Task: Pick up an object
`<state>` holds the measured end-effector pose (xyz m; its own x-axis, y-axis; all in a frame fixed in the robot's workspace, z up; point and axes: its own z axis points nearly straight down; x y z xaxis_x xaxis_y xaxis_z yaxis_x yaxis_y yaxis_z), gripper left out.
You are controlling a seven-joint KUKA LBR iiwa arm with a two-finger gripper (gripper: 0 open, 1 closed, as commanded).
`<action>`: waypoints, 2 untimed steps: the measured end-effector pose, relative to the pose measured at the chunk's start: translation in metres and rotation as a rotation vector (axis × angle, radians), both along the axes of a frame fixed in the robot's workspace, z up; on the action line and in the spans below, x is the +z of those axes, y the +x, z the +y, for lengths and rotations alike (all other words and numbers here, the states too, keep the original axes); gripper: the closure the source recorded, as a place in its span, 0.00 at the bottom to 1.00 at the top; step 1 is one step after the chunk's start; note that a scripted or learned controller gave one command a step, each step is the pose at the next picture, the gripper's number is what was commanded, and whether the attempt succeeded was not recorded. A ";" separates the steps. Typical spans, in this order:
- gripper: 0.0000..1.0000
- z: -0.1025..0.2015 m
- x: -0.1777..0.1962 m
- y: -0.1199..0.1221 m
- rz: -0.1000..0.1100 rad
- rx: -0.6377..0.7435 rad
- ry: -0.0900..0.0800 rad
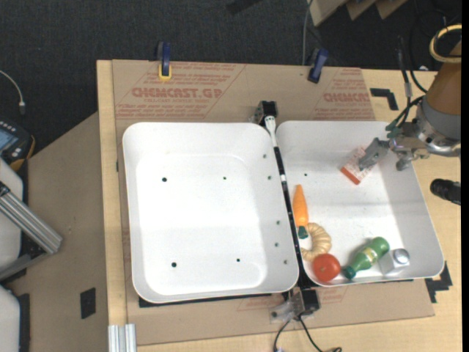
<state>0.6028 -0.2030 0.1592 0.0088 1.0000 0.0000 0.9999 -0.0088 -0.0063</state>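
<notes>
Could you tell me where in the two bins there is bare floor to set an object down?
The left bin offers bare floor wall to wall. In the right bin, the middle is free, between the carrot and the right wall. Its near edge is crowded: pretzel, tomato, green bottle, silver piece. The end effector hangs by the red-and-white item.

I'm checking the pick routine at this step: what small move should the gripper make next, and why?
Probably a short descent onto the small red and white object. The gripper sits at that object's upper right in the right bin, while the carrot, tomato and green bottle lie farther away, toward the bin's near edge.
</notes>
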 end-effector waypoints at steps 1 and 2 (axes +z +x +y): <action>0.00 -0.017 -0.076 -0.041 -0.005 0.010 0.011; 0.00 -0.016 -0.075 -0.087 -0.003 0.009 0.005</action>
<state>0.5160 -0.2192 0.0847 0.0001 1.0000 0.0049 1.0000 -0.0001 -0.0034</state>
